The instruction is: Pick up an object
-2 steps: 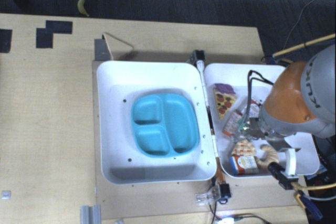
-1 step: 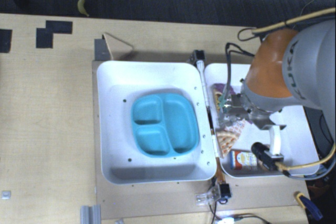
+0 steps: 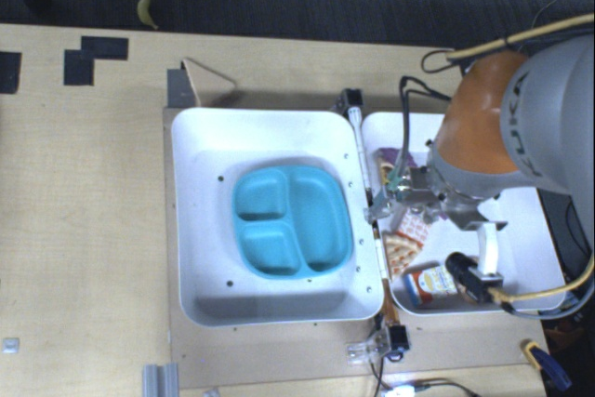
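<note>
Here gripper (image 3: 402, 205) crowds right bin's (image 3: 544, 232) left wall.

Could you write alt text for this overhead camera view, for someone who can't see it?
A grey robot arm with an orange band reaches into the right white bin above a jumble of small packaged items. The left white bin holds a blue divided tray.

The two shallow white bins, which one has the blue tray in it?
The left white bin: it holds the blue three-compartment plastic tray; the right white bin lies under the arm.
</note>
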Available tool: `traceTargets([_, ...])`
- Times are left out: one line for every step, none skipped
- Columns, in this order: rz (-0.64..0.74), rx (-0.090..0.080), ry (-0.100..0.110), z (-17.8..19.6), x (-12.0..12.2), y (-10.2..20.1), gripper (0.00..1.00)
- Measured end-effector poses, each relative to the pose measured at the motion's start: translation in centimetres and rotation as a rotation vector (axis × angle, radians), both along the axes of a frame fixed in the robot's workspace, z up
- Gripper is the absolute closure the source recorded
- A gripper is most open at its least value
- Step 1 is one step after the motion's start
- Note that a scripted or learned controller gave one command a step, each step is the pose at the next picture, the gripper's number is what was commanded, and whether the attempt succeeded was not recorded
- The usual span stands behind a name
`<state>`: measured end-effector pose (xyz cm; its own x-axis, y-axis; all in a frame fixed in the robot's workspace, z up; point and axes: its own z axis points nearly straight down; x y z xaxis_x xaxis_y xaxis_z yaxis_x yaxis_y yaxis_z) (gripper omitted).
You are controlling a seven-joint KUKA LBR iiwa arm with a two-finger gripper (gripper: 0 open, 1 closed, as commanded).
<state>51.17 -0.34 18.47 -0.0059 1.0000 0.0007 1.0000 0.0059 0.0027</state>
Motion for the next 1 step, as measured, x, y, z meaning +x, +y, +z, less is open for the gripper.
traceTargets([0.0, 0.0, 0.0, 0.0, 0.0, 0.0, 0.0])
